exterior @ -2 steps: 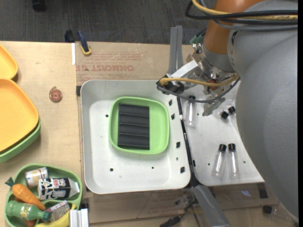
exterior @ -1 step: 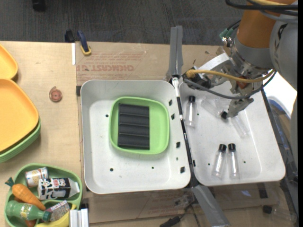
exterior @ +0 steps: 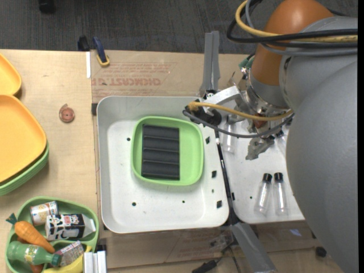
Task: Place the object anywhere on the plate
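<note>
Object (exterior: pixel 160 151): one, black, on one plate (exterior: pixel 195 164).

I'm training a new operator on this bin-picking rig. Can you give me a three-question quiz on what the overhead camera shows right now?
1. True or false: the black ridged object already lies on the green plate.
2. Which bin holds the two clear tubes? A) left bin B) right bin C) neither
3. Fill in: the gripper hangs over the ___ bin.

Key: 1 true; 2 B, the right bin; 3 right. The green plate sits in the left bin.
</note>
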`<state>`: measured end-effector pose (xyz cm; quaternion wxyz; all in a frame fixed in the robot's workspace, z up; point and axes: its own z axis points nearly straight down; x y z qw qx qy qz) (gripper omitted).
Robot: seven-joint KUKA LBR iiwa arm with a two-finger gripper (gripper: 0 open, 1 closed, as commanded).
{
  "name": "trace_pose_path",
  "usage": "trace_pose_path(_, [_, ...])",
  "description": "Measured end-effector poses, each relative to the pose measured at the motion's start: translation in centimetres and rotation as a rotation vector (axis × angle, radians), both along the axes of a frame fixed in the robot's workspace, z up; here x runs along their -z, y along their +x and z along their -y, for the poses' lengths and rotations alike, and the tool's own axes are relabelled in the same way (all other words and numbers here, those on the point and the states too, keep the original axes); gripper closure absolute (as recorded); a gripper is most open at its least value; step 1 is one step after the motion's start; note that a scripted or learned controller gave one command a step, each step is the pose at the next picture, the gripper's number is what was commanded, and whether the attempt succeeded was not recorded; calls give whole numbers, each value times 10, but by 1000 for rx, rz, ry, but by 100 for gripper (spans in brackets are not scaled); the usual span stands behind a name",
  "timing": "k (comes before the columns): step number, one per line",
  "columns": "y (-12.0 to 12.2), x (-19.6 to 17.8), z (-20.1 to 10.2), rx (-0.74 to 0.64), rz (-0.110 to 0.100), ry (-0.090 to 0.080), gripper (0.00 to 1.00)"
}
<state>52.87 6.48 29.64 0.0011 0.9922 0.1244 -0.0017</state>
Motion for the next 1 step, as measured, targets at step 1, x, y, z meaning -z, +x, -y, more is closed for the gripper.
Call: trace_pose_path(1, [-38, 26, -52, 41, 1, 0, 0])
